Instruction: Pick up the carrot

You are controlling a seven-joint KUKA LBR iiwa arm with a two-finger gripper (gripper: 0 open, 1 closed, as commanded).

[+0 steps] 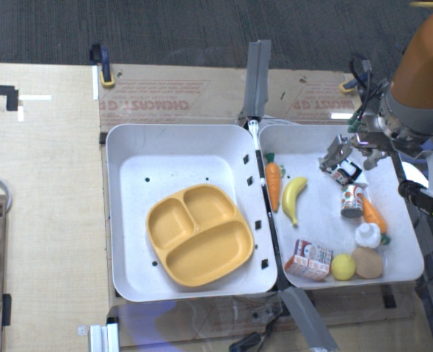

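gripper [343, 161] over right bin [315, 141] upper part, open/shut can't tell | carrot [274, 185] at bin's left wall, next to banana [293, 199] | 2nd carrot [373, 215] by can [353, 201]

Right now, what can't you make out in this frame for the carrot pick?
- Pincer: small and cluttered in the camera view; finger state unreadable.
- Second carrot in the right bin: partly hidden by the can and white bottle.
- Carrot by the banana: lies against the bin wall; contact unclear.
- Carton: label too small.
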